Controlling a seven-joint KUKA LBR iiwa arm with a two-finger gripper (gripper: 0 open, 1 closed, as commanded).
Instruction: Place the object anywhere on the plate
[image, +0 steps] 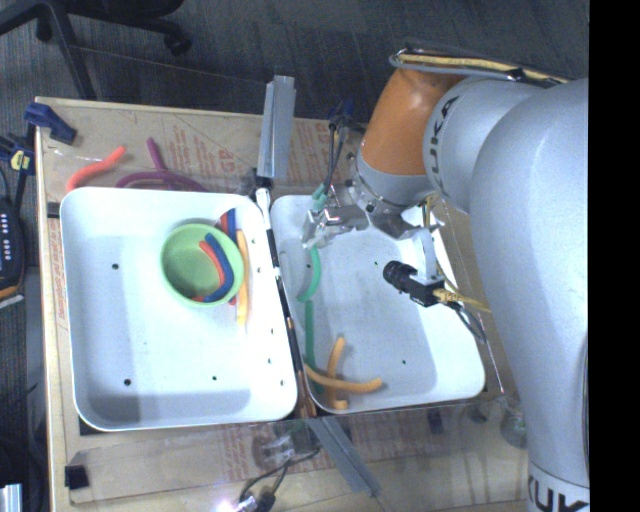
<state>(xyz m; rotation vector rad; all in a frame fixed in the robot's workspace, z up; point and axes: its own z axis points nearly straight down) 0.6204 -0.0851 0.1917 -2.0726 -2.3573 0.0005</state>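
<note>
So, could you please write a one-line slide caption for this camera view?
Grey KUKA arm's gripper above the right white bin, a long green flexible strip hanging below it; green round plate waits in the left bin.

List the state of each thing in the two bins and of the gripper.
Green plate: lying in the left bin, several coloured strips across its right side.
Green strip: hanging from the gripper, its lower end in the right bin.
Orange strips: lying loose at the right bin's near edge.
</note>
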